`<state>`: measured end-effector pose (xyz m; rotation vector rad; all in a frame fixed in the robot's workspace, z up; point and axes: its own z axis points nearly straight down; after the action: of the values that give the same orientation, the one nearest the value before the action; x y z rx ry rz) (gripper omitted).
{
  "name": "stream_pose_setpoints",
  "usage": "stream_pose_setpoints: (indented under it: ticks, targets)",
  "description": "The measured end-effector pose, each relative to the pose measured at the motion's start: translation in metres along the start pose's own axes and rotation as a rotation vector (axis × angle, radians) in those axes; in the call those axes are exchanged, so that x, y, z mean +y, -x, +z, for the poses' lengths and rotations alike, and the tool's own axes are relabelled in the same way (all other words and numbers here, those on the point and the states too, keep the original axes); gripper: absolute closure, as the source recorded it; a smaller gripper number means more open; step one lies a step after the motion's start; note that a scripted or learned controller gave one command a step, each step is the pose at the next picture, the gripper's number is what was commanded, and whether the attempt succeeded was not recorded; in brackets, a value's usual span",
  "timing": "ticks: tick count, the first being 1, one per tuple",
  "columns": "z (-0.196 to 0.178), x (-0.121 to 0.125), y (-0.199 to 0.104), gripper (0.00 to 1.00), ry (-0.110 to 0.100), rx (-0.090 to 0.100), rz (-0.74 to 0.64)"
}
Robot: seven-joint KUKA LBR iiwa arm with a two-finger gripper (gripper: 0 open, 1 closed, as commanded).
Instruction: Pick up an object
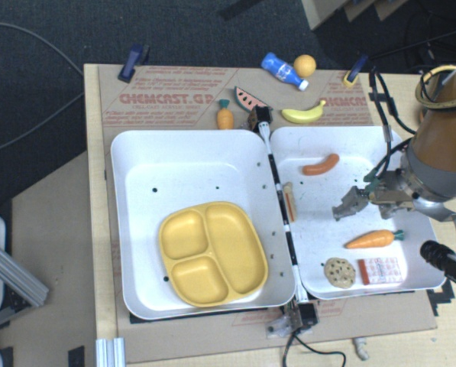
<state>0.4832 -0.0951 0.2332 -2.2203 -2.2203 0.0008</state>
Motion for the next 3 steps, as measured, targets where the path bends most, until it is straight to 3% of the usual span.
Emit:
stream_pose_setpoints:
  ticks: [1, 2, 3]
  targets:
    - [-0.04, 0.078, 0.038, 0.0, 0.004, -0.002, 0.0]
    - [0.12, 0.081, 0.099, 0.0, -0.004, 0.0, 0.002]
    - [0.149, 0.035, 0.098, 0.0, -0.001, 0.0, 0.001]
